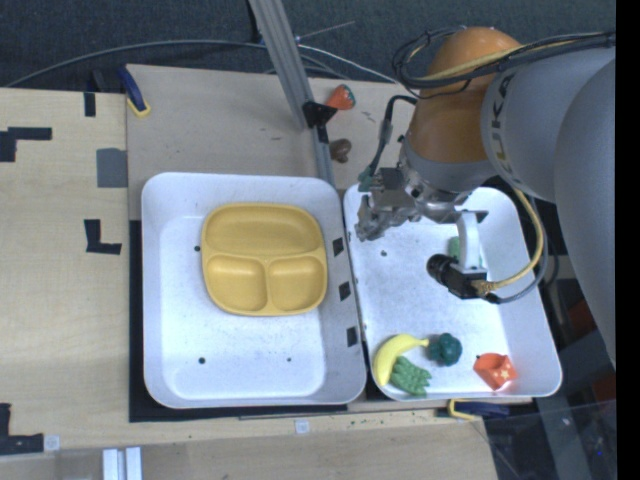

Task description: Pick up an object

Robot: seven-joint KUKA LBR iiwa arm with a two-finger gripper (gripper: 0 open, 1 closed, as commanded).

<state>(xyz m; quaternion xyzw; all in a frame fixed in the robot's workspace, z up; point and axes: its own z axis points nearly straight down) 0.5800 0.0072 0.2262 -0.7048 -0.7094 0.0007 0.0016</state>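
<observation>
Yellow banana (392, 351), green toy (410, 376), dark green ball (445, 348), orange piece (494, 369) lie well below my gripper (372, 220), at right bin's (535, 298) near edge. Cannot tell gripper state. Approach step; next: move over one, descend.

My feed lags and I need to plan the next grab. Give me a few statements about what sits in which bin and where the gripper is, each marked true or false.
1. The yellow divided plate lies in the left bin. True.
2. The banana lies on the yellow divided plate. False: it lies in the right bin, near its front edge.
3. The gripper is over the right bin's far left corner. True.
4. The orange-red toy sits in the left bin. False: it sits in the right bin's front right corner.
5. A green toy lies beside the banana. True.
</observation>
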